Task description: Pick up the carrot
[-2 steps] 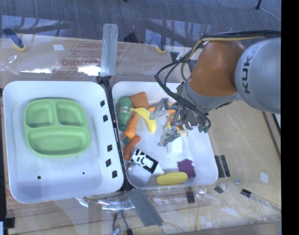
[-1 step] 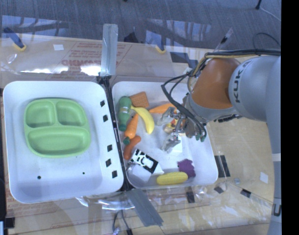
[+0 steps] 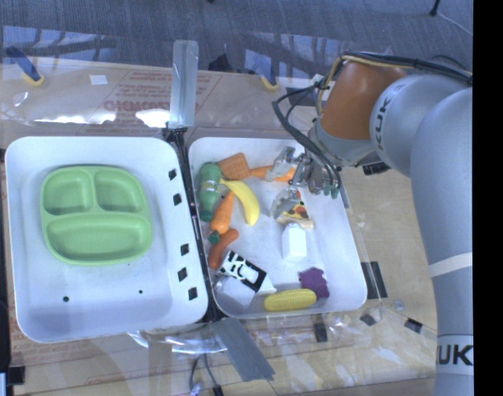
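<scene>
We see the carrot (image 3: 223, 212) in the right bin (image 3: 342, 229), lying near the bin's left wall, tilted, with its narrow end pointing down-left. Its upper end touches the banana (image 3: 244, 200), which curves just to its right. A green vegetable (image 3: 209, 181) sits directly above the carrot against the left wall. Below the carrot there's a second orange-red piece, a sausage (image 3: 222, 247), also along the left wall. Further down sits a black-and-white card (image 3: 245, 271), then a corn cob (image 3: 289, 300) at the bottom edge with a purple item (image 3: 314, 282) touching its right end. A white bottle (image 3: 294, 242) stands mid-bin, with a pizza-like slice (image 3: 296, 214) just above it. At the top of the bin we have a brown bread-like wedge (image 3: 233, 167) and another orange piece (image 3: 268, 172) beside it. The gripper (image 3: 305, 180) hangs over the bin's upper right area, near the slice and well apart from the carrot; we can't tell from this angle whether it's released or clenched, and nothing is visibly in it. The arm (image 3: 416, 147) comes in from the right, orange band (image 3: 350, 97) above the wrist. The left bin (image 3: 21, 221) holds a green divided plate (image 3: 95, 214).
</scene>
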`<state>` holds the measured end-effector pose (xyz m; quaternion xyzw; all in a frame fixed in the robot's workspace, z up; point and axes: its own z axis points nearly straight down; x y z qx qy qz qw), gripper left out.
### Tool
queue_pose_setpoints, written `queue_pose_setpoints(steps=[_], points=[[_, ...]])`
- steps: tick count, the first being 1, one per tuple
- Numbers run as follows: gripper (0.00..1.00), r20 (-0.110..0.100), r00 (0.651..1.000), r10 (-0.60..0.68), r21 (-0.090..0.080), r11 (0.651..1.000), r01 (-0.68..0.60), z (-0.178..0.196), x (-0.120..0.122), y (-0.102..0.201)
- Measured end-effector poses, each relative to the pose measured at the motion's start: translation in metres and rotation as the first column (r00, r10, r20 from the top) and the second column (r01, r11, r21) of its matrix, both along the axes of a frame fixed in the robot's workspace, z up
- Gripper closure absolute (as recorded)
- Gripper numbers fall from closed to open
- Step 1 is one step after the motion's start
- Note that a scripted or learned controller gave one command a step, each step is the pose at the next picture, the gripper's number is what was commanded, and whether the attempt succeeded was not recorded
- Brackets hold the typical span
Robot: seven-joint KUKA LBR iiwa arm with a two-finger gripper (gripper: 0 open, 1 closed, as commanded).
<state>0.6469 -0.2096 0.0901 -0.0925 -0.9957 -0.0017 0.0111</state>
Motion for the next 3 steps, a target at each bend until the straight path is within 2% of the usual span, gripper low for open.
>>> queue_pose_setpoints(steps=[1,2,3], points=[[1.00,0.020,1.000,0.006,-0.006,1.000,-0.006,0.013,0.004,0.001],[1.00,0.021,0.990,-0.138,-0.004,0.990,0.138,0.002,-0.063,0.082],[1.00,0.033,0.947,-0.321,-0.003,0.947,0.321,0.148,-0.061,0.129]])
